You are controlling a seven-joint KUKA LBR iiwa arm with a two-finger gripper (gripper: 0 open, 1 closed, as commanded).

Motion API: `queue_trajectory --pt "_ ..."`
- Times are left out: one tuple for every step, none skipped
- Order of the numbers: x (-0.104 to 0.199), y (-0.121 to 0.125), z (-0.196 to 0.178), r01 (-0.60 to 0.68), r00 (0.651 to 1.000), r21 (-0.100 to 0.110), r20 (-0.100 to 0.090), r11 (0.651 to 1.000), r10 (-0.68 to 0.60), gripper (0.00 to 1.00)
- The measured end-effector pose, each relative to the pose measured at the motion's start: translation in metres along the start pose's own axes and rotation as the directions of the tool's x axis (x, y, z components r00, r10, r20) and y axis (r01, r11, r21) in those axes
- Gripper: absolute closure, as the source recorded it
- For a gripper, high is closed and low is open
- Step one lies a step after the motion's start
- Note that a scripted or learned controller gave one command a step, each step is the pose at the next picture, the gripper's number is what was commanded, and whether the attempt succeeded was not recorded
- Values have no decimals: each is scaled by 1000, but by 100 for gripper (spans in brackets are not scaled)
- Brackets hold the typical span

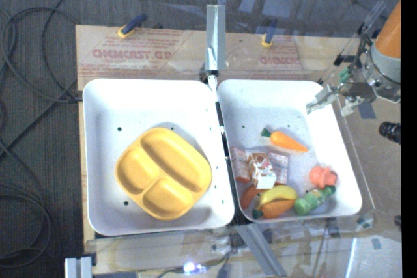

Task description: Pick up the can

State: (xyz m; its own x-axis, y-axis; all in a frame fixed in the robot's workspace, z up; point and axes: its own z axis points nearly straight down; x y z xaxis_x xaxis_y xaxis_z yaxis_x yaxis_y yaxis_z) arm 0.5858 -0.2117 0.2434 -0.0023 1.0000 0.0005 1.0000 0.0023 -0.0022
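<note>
Hand [324, 99] of the grey arm [389, 65] hangs over the far right corner of the right bin [260, 107], reaching in from the right edge of the surface [130, 52]; at this slant and size it cannot be told whether the hand is spread or pressed together, and nothing can be seen held in it. What appears to be the can [262, 171], a small piece with a red-and-white label, sits in the middle of the same bin, toward its near side, resting on a clear packet [281, 163]. From the hand it lies toward the near edge of the surface and toward the divide between the two bins, so the coming move looks like a diagonal run across the bin and then a descent. A carrot [288, 140] lies between hand and can, roughly along that line. A banana [277, 194] lies just beside the can on its near side, with a green piece [311, 200] and a pink piece [322, 175] in the bin's near right corner. The can is too small and blurred for its long axis to be read with confidence. With neighbours close on its near side, the approach probably wants to come straight down. The left bin [130, 101] holds a yellow tray [163, 172], well apart from the can.
</note>
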Motion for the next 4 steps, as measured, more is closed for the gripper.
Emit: queue_trajectory --pt "-11 77 101 74 997 2 4 997 -74 0" --pt "-5 60 140 131 991 -1 -3 991 -131 0" --pt "29 33 152 145 989 -5 5 989 -145 0" --pt "29 33 152 145 989 -5 5 989 -145 0"
